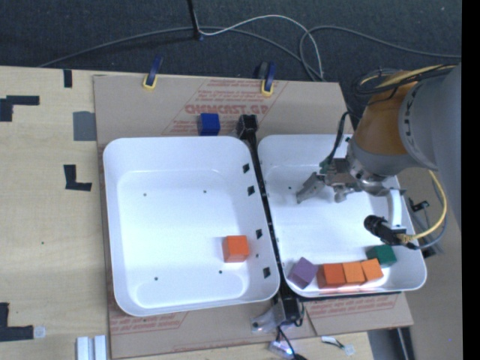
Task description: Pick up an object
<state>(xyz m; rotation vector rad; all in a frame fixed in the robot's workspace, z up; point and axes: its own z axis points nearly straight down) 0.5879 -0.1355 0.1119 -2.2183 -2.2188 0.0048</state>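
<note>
Candidate objects are small blocks. An orange cube (235, 248) sits alone in the left bin (120, 163), toward its lower right, near the divider between the bins. In the right bin (289, 152) a row lies along the near wall: a purple block (302, 272), tilted, then three orange blocks (349, 274) side by side and touching, then a green block (384, 255) just behind the row's right end. A blue block (209, 123) rests outside the bins on the cardboard sheet (135, 100), just behind the left bin's far rim.

The gripper (309, 191) hangs over the upper part of the right bin, its fingers (304, 194) pointing left (grey on white, low contrast). Nothing sits between them; how far apart they stand, I cannot tell. It is well apart from the row of blocks.

The arm (390, 126) is cut off at the right, and its orange band and wrist hide part of the right bin's far right corner. The green block is partly covered by a black fitting (379, 227) with a cable. Print on the cardboard is too small to read.

The bins rest on cardboard over a light wood bench (37, 238) with black tape marks. Two yellow-tipped clamps (152, 76) hold the cardboard's far edge. Beyond is dark carpet (90, 13) with loose cables (247, 25).
</note>
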